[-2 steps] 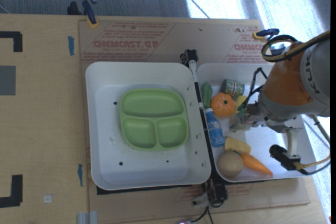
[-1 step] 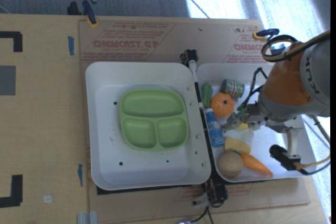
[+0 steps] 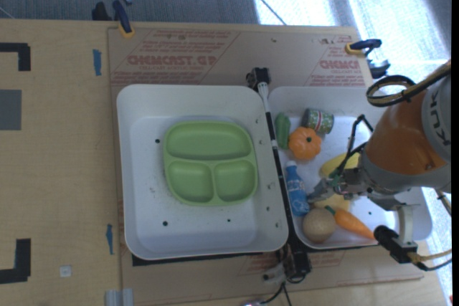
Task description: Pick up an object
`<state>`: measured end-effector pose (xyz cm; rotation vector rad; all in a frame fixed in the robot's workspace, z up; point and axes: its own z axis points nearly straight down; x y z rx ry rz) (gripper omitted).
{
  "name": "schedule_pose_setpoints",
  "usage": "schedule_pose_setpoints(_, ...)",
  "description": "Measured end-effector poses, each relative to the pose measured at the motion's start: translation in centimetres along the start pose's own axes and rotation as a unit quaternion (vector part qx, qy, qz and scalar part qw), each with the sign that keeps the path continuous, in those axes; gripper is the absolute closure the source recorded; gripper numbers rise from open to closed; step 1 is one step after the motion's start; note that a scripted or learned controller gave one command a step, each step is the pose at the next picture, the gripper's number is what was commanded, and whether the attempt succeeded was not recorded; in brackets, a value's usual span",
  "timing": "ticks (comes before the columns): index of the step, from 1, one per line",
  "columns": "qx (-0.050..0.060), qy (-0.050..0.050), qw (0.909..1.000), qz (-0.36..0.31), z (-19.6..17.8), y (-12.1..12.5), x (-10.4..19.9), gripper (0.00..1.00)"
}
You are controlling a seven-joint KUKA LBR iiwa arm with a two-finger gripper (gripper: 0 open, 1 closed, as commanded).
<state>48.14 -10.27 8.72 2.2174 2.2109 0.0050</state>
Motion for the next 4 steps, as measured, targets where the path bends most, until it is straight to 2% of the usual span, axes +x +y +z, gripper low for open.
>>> schedule_pose_setpoints(1, 0.001, 0.001, 1.0, -0.002, 0.1, 7.0, 1.1, 0.0)
schedule_pose_setpoints(2, 0.024, 0.005, 0.9997, 0.001, 0.1, 17.7, 0.0, 0.0)
schedule_pose_setpoints(3, 0.026, 0.004, 0.9996, 0.0, -0.9, 17.6, -0.1, 1.0)
schedule_pose_setpoints(4, 0.005, 0.003, 1.0, -0.002, -9.7, 10.8, 3.2, 1.0)
